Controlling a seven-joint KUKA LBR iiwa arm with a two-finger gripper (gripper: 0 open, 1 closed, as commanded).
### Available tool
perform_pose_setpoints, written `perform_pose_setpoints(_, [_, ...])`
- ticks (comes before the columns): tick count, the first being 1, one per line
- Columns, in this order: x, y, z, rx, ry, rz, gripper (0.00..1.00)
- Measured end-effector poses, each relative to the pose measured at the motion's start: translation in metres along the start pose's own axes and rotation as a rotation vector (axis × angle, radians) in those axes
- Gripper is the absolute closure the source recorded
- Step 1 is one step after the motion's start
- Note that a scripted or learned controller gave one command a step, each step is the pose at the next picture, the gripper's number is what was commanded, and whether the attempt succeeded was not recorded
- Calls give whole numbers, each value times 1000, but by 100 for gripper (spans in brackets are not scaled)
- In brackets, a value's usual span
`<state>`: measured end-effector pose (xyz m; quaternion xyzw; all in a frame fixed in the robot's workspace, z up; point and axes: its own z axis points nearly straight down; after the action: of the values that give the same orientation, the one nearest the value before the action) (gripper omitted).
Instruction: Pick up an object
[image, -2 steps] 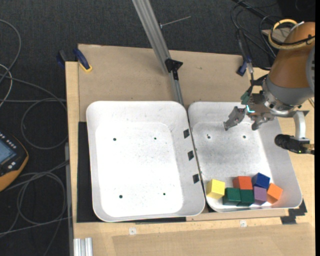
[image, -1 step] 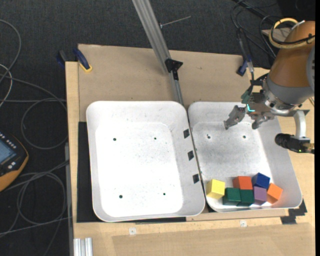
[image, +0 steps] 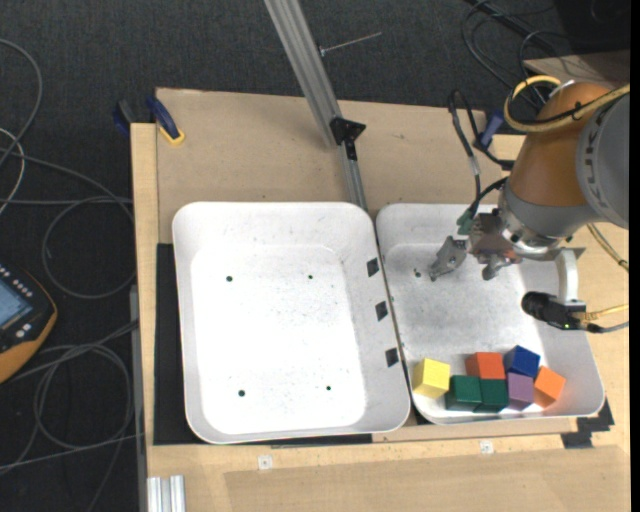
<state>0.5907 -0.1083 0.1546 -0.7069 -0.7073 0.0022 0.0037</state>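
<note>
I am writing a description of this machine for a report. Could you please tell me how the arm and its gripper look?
The arm is thick and rounded, grey with a wide orange band above the wrist. Black and yellow cables loop around its upper part. The gripper is small and metallic grey, with two thin fingers. A black cylindrical part on a white bracket is mounted beside the wrist.

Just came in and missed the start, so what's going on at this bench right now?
A grey and orange robot arm reaches in from the right, with its gripper open over the upper part of the right bin and nothing between its fingers. The coloured blocks sit clustered at that bin's near edge, apart from the gripper. The left bin sits alongside. Nothing has been picked up yet.
</note>
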Motion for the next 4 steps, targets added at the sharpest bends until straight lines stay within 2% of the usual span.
perform_pose_setpoints(1, [1,-1,53,0,0,1,0])
perform_pose_setpoints(2, [1,1,39,-10,0,0,100])
perform_pose_setpoints(4, [-5,-4,-57,-15,-3,-1,100])
